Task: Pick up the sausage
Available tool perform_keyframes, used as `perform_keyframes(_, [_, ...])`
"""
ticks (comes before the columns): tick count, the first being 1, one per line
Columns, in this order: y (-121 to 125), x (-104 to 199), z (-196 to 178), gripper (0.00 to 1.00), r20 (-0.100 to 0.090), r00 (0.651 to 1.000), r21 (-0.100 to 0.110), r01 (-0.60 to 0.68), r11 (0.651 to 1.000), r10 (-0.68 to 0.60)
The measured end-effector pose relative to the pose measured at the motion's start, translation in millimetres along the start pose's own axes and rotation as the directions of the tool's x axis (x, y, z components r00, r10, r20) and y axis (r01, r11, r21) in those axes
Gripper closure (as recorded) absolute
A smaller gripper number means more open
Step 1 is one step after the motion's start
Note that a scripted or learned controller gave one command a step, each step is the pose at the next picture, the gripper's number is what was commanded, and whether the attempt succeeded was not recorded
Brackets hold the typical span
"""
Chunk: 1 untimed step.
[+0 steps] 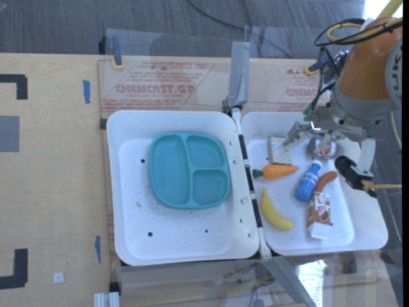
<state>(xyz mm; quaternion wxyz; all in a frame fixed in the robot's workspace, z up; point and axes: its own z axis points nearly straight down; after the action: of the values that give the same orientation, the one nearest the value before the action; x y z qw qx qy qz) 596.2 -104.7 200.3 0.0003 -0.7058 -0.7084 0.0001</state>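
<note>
**A:** Where's the sausage (326, 180)?

**B:** Right bin (367, 235), tilted, long axis running lower-left to upper-right. Its low end is just beside the blue bottle (307, 182), and a packet (319, 215) lies right below it.

**A:** And the gripper (317, 135)?

**B:** Above the bin's far end, near the carrot (279, 171). From there the sausage lies toward the near side, a touch right. Jaws, can't tell if they're wide or closed. My guess: come toward the near edge and turn across that slanted axis.
</note>
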Motion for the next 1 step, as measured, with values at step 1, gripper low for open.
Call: perform_keyframes(1, [-8.3, -76.8, 42.7, 0.00, 0.000, 0.999, 0.000, -0.039, 0.999, 0.039])
